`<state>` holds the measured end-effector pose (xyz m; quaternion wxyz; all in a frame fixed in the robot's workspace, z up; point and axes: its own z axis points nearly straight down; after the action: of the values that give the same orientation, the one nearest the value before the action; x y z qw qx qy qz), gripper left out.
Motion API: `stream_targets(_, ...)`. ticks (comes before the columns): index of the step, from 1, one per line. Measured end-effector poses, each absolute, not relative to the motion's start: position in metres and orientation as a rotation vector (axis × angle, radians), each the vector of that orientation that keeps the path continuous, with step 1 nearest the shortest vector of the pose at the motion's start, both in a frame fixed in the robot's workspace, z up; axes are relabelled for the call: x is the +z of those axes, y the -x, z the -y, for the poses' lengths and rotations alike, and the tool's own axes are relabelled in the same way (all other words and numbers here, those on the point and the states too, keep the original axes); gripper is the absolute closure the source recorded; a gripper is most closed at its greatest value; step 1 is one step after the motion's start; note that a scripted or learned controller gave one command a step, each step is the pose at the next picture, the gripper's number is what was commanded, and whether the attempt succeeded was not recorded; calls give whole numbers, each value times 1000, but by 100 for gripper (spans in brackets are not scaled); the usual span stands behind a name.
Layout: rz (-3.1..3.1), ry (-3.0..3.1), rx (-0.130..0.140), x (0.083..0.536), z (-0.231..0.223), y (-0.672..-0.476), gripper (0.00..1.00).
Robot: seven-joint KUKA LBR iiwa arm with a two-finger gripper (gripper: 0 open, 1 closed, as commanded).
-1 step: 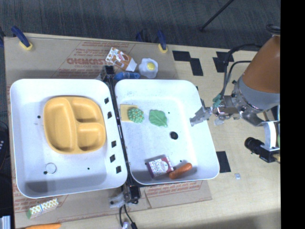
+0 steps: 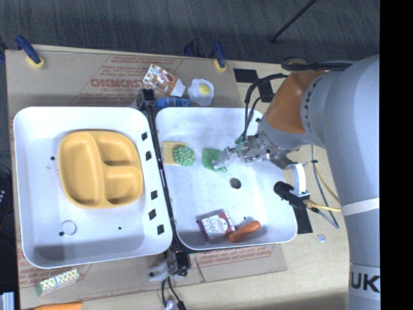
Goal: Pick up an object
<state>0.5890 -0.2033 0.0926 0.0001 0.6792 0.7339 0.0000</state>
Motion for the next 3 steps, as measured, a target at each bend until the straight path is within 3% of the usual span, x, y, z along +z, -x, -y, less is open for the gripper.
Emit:
stream_targets(1, -2289, -2158, -4, 91, 154, -580, 0)
stream_targets(2, -2592, -1775, -1, 92, 147, -609, 0)
stream_targets(3, -2595, -1770, -2, 103, 147, -609, 100)
